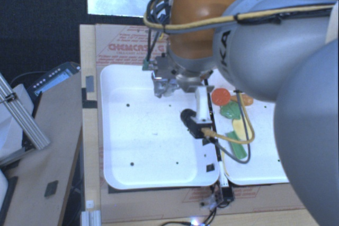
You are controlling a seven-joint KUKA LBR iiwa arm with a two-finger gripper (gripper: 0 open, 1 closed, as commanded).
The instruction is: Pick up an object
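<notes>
Overhead, the grey arm (pixel 275 45) reaches in from the right, its claw (pixel 164 84) at the far side of the left bin (pixel 122 166); its spread I cannot tell. Orange, green and yellow objects (pixel 233 114) lie in the right bin (pixel 265 169).

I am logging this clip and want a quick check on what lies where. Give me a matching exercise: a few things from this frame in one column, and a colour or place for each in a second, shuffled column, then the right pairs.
Things:
1. round piece in the right bin
2. leaf-shaped piece just below it
3. band on the arm
4. left bin

Colours or places:
A. green
B. white, below the pincer
C. orange-red, beside the divider between the bins
D. orange-brown, above the wrist

Pairs: 1-C, 2-A, 3-D, 4-B
</notes>
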